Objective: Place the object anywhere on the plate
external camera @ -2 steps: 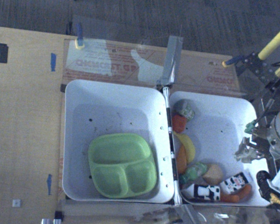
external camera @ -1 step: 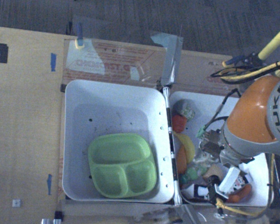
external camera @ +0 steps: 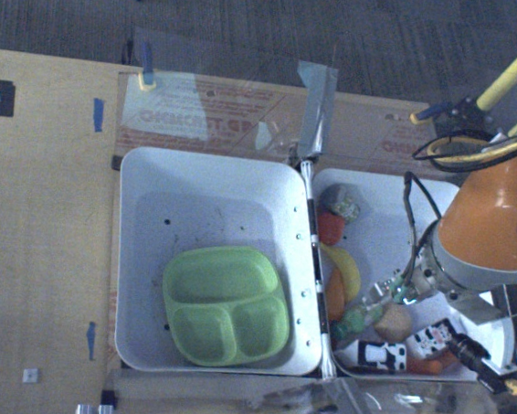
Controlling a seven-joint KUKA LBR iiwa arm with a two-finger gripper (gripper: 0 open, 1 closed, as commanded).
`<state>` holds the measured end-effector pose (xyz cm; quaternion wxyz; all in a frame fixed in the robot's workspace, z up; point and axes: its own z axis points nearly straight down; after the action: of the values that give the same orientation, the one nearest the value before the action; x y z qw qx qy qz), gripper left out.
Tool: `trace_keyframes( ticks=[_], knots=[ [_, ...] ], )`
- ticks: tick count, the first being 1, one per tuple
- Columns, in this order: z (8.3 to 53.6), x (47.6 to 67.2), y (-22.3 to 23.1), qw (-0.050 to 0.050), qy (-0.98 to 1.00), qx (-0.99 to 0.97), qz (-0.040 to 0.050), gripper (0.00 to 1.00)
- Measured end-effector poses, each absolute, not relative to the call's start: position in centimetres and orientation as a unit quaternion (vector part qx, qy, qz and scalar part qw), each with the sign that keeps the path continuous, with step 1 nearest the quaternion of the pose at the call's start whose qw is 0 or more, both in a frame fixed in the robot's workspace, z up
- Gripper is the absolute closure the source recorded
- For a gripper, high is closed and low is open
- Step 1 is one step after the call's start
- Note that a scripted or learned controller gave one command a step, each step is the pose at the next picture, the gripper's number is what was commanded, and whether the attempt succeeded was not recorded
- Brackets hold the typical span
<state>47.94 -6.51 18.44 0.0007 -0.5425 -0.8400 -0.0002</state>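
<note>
A light green divided plate [external camera: 225, 306] lies in the left bin [external camera: 150, 190], toward its front. My gripper [external camera: 399, 293] hangs low in the right bin [external camera: 376, 228], under the arm's orange band [external camera: 491, 221]. It sits just above a pile of toy food: a beige round piece [external camera: 394, 321], a green bottle-like item [external camera: 359, 318], a yellow banana [external camera: 346, 268] and an orange piece [external camera: 334, 299]. I see nothing clearly lifted by the gripper.
Further back in the right bin lie a grey object [external camera: 341, 201] and a red one [external camera: 331, 227]. Along its front are a black-and-white cow-patterned item [external camera: 381, 355] and an orange carrot-like piece [external camera: 430, 364]. Cables [external camera: 467, 145] trail behind the arm.
</note>
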Motion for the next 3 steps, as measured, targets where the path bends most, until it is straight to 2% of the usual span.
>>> trace_keyframes(
  ticks=[1, 2, 3],
  knots=[
    [18.4, 48.0, -8.7, -0.001, -0.797, -0.604, -0.0004, 1.00],
    [28.7, 48.4, -13.7, -0.001, -0.844, -0.537, -0.0002, 1.00],
    [23.1, 48.0, -22.4, -0.001, -0.844, -0.537, -0.0001, 1.00]
  ],
)
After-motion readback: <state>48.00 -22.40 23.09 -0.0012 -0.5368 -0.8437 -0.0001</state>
